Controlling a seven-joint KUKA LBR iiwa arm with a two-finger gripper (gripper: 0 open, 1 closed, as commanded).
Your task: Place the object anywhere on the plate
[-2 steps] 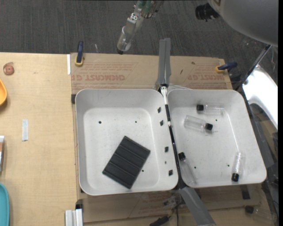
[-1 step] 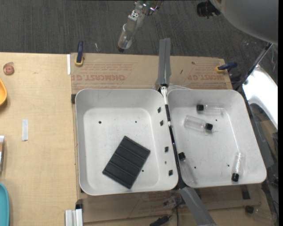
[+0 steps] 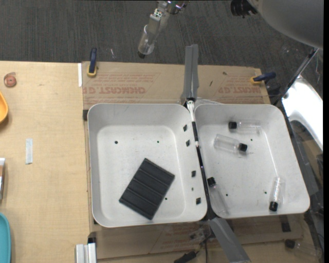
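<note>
from my feed the gripper point(image 3: 168, 7) sits at the very top edge of the view, past the far side of the bench and above the dark floor. a clear tube point(image 3: 148, 37) slants down and to the left from it, its upper end meeting the gripper's tip. the gripper is cut off by the frame, so i cannot tell whether it is spread or pinching the tube.

the plate point(image 3: 147, 188), a dark ribbed rectangle, lies flat and turned at an angle in the near half of the left bin point(image 3: 92, 154). the tube is well apart from it, beyond the bin's far rim.

in the right bin point(image 3: 289, 154) i count three more clear tubes with black caps. one point(image 3: 245, 125) lies near the far wall, another point(image 3: 227, 143) just nearer than that, and a third point(image 3: 276, 191) by the near right corner. both bins rest on a cardboard sheet point(image 3: 128, 85) held by a clamp point(image 3: 92, 62) at its far left corner.
</note>
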